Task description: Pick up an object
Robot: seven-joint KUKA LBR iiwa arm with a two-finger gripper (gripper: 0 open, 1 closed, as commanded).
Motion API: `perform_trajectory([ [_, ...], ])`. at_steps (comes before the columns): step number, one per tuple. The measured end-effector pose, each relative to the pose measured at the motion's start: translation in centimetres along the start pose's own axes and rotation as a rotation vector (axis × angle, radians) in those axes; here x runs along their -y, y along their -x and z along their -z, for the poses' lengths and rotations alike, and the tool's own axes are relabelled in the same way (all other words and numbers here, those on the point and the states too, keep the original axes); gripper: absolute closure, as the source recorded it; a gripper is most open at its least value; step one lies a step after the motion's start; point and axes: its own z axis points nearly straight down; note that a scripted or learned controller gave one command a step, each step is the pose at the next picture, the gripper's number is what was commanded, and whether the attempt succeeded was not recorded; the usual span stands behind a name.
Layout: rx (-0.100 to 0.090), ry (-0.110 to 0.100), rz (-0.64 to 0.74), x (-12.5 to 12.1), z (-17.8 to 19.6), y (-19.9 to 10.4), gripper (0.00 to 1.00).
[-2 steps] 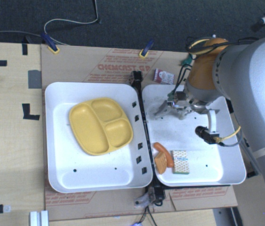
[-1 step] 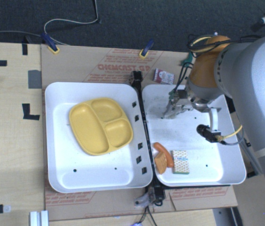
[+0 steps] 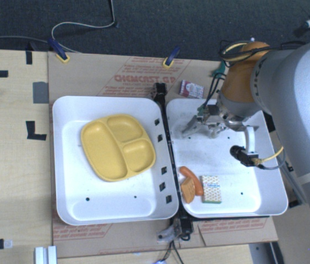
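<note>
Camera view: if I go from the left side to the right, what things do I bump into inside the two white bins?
Yellow divided plate → orange toy food → small patterned packet → black-ended part on the arm.

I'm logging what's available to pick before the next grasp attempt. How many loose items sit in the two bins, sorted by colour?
Yellow: 1, the divided plate in the left bin.
Orange: 2, the carrot-like piece and the ridged piece, both in the right bin.
White with a pattern: 1, the small packet, also in the right bin.
Total: 4
</note>
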Motion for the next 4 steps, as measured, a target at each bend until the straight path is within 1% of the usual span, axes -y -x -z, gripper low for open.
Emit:
perform_trajectory([
  [1,-0.001,-0.001,0.001,0.0,0.93,-0.05,1.0],
  [2,-0.001,-0.001,0.001,0.01,0.92,-0.05,0.0],
  [3,-0.002,-0.001,0.001,0.0,1.85,-0.12,1.0],
  [4,-0.003,-0.002,0.001,0.01,1.83,-0.12,0.0],
])
